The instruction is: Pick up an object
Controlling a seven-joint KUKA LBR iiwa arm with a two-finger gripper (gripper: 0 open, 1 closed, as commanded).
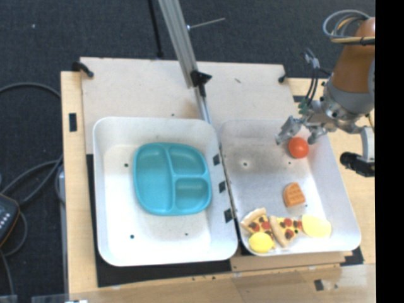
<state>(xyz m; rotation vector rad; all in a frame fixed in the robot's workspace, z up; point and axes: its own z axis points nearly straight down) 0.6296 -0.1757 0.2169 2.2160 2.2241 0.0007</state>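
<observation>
- The grey arm (353, 74) with its orange band comes in over the bench's right edge and slants down and leftward into the far part of the right bin (252, 137).
- The hand (302, 133) hangs low over that bin, near its far right corner, with its two fingers spread apart; one fingertip (282, 136) points toward the bin's middle.
- One small red-orange ball (298, 148), perhaps a toy tomato, lies on the bin floor just at the near side of the hand. The open fingers sit beside and above it, not closed round it; whether they touch it cannot be told.
- The right bin holds six toy food pieces in all, counting the ball.
- One orange-brown piece (293, 195) like a bread roll lies alone toward the right side, between the ball and the near edge.
- Along the near edge sit two pizza slices (281, 227) side by side, with one round yellow piece (261, 242) at the near left corner touching them, and one paler yellow piece (316, 226) to their right.
- The left bin (107, 144) carries one teal divided plate (172, 178) with three compartments, lying flat about its middle.
- One slanted metal bar (180, 33) rises from the bench's far side between the two bins.
</observation>
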